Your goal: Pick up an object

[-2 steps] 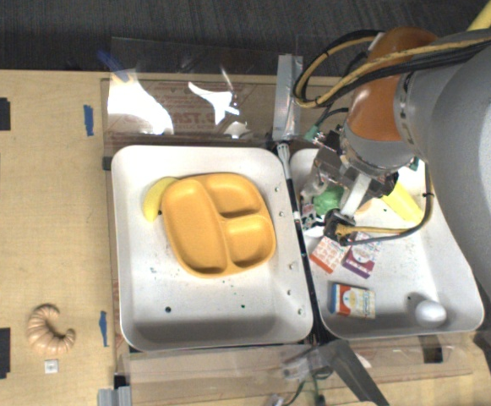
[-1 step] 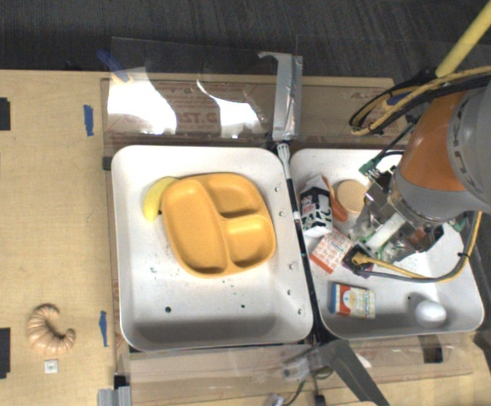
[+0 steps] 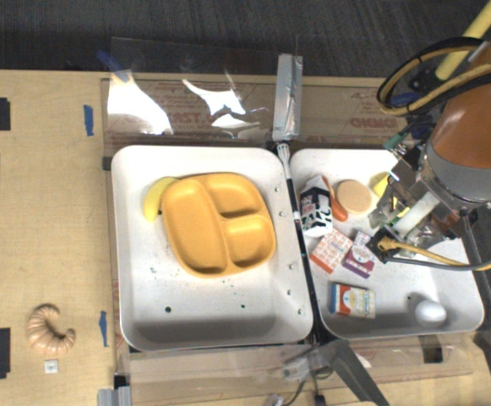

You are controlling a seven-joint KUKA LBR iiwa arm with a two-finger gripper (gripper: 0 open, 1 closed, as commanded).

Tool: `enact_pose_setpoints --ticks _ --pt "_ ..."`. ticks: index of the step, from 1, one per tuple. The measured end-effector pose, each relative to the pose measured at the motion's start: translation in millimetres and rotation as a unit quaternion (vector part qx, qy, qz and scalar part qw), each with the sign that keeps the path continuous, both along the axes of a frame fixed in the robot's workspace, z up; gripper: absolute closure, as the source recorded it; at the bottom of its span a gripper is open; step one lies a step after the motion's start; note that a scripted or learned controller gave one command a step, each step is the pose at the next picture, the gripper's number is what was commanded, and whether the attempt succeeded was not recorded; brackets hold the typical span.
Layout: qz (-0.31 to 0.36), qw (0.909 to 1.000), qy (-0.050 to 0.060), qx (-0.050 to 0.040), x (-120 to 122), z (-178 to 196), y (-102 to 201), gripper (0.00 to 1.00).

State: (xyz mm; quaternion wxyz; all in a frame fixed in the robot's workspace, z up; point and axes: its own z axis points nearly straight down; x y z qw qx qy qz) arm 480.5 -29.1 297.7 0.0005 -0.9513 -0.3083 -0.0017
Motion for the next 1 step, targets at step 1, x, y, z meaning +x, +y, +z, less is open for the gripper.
enact_pose_setpoints --ticks 1 --pt "-0.137 0.9905 0.002 -0.0011 -1.0 20.6 -21.7 1.00"
